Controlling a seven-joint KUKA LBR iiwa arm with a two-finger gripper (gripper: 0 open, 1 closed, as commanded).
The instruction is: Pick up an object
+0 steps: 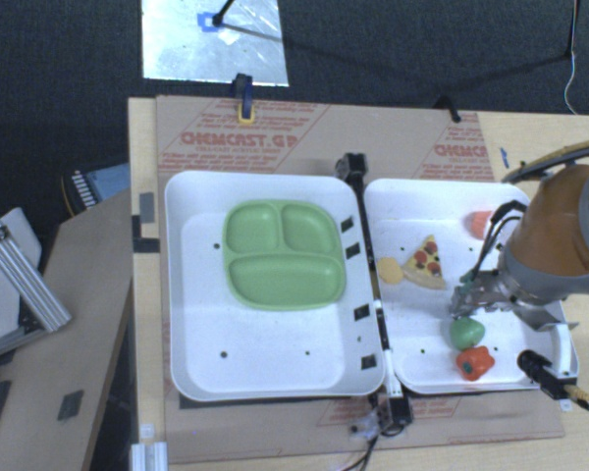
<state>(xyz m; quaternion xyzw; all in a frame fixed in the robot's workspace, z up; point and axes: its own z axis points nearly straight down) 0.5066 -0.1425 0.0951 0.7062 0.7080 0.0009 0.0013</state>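
Cardboard sheet lines the table under both bins; red print on it reads "CHEMCAST GP", repeated at the right but cut off there. Left bin: shallow white plastic, rounded corners, small dark dots on the floor. It holds a light green divided plate, matte, rounded-rectangular, with two small compartments at the back and one long one at the front. Black clips sit along the seam between the bins.

Right bin: same white plastic. Near its left wall lies a small pale yellow lump, touching a toy pizza slice, triangular, yellow with red spots. An orange-red piece shows at the back, partly hidden by the arm. Toward the front: a rounded green object, glossy, and just in front of it a red-orange one.

Pincer is directly over the green object's top; whether clenched or released, cannot tell. Arm is grey with an orange band.
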